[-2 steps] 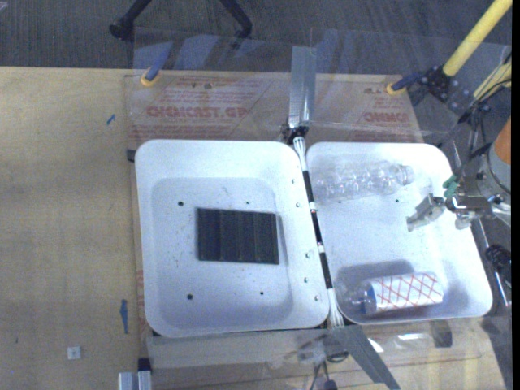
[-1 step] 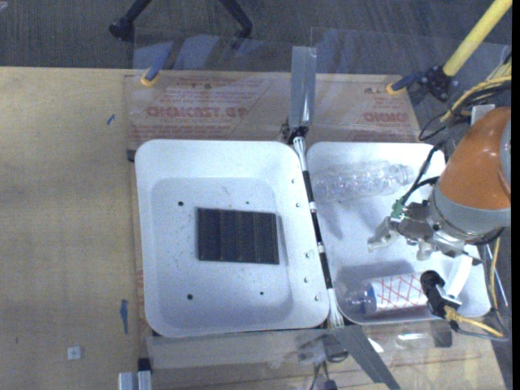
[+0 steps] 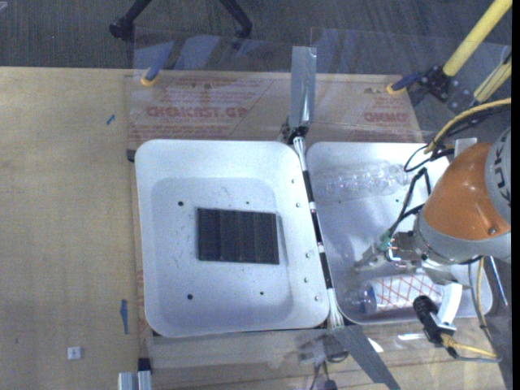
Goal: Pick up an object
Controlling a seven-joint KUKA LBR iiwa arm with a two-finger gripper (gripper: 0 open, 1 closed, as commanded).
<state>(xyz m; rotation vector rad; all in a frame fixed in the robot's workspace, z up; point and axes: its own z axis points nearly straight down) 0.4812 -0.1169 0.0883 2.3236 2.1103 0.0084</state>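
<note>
In the right bin (image 3: 341,218), a clear plastic bottle (image 3: 363,179) lies along the far wall. A red-and-white checked object (image 3: 402,293) with a blue end (image 3: 367,301) lies near the front wall. My gripper (image 3: 385,252) hangs over the middle of this bin, below the orange-banded wrist (image 3: 463,205). It sits just above the checked object and well in front of the bottle. The arm hides the bin's right side.
The left bin (image 3: 162,218) holds a dark ribbed rectangular panel (image 3: 238,236) at its centre. A grey divider post (image 3: 302,88) stands between the bins at the back. Black and yellow cables (image 3: 422,173) loop beside the arm. The wooden bench (image 3: 65,218) spreads out to the left.
</note>
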